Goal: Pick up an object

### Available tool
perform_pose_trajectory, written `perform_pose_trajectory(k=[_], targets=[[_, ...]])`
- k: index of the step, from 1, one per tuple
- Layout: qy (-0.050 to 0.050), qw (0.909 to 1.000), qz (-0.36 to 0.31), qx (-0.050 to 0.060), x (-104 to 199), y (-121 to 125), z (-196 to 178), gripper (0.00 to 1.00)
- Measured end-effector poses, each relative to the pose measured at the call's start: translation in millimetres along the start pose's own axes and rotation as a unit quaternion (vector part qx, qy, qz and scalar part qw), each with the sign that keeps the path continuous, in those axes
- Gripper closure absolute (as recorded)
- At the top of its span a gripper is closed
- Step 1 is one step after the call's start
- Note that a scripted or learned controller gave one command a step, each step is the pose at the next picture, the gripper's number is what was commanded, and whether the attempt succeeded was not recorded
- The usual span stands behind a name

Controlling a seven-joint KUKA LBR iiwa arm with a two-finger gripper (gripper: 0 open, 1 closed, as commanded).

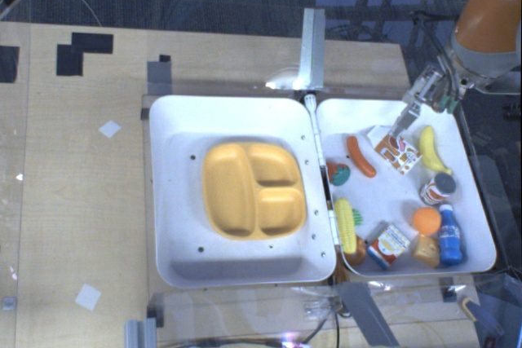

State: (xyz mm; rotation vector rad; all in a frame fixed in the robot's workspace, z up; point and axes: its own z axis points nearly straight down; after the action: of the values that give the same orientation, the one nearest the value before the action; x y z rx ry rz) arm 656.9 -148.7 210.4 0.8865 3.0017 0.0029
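Note:
My gripper reaches down over the back of the right bin, under the orange band of the arm. Its tip is right above a white and orange carton, which lies tilted on the bin floor. A red sausage lies just left of the carton. To its right a yellow banana stands close by. I cannot tell whether the tip touches the carton.
Also in the right bin are a can, an orange ball, a blue bottle, a corn cob, a small box and a green and red item. The left bin holds a yellow compartment tray.

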Motion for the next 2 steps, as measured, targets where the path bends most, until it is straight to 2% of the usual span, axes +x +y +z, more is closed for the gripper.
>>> perform_pose_trajectory(k=[1, 2], targets=[[0.004, 0.9883, 0.152, 0.002, 1.4, -16.3, 96.9, 0.0], [-0.003, 0.9751, 0.222, -0.002, 1.2, 2.0, -1.9, 0.0]])
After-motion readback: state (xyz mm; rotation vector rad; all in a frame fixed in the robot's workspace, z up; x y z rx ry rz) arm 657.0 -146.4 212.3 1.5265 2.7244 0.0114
